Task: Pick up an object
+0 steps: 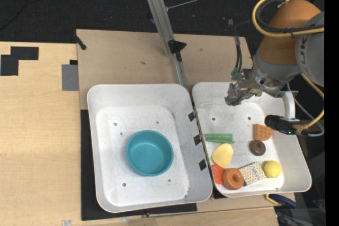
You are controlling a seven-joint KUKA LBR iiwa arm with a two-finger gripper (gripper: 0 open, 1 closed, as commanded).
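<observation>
Camera view — claw (234, 96) tips perhaps blurred

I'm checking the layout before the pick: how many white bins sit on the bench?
2. The left bin holds a teal bowl. The right bin holds the small toy foods, with the gripper above its far end.

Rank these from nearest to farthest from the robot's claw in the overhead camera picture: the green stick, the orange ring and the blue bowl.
Measured from the gripper, which is above the right bin's far end:
1. Green stick, by the right bin's left wall.
2. Orange ring, at the right bin's near edge.
3. Blue bowl, in the left bin.
</observation>
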